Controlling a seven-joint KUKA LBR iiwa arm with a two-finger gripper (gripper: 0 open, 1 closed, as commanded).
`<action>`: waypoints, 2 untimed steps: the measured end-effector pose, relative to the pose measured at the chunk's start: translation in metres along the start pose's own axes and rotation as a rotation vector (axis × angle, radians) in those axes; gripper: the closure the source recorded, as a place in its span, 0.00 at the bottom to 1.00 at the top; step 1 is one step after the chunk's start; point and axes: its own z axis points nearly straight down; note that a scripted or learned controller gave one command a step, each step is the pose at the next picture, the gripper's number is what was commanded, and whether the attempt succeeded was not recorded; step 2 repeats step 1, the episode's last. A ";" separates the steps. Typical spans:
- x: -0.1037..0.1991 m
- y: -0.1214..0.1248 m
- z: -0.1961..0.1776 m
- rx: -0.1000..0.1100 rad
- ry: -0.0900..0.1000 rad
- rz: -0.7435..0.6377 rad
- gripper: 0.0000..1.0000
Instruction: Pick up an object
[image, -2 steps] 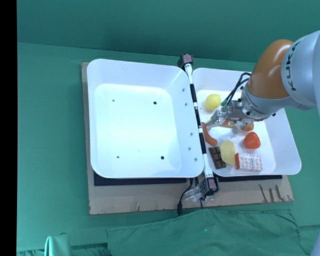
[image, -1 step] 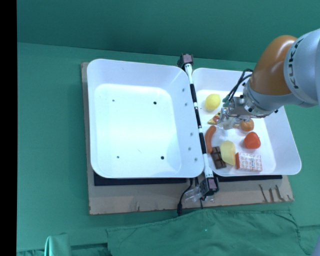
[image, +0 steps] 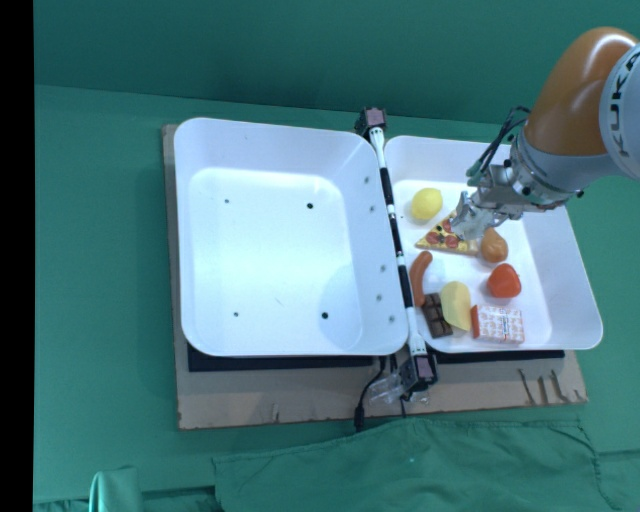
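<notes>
- Claw (image: 470, 215) low in the right bin (image: 575, 300), right of centre in the frame, tip down over the pizza slice (image: 446, 239); whether it is open or closed, I cannot tell from this angle.
- Crowded spot, that; the brown potato-like piece (image: 493, 246) sits just beside the slice, the lemon (image: 426, 204) near on its upper left; a descent slightly off could nudge a neighbour instead of gripping anything.
- The slice lies flat and thin; my guess is the claw may scrape over it and come up with nothing.
- Further down the frame, tomato (image: 504, 282), sausage (image: 420, 272), chocolate (image: 436, 315), yellowish wedge (image: 457, 304) and orange carton (image: 498, 324) lie packed close; anything shoved could slide into them.
- Left bin (image: 200, 150) lies well apart on the desk (image: 100, 250); no trouble there.
</notes>
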 end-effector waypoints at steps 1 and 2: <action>0.008 -0.001 -0.060 0.000 0.001 -0.001 1.00; 0.008 -0.001 -0.060 0.000 0.001 -0.001 1.00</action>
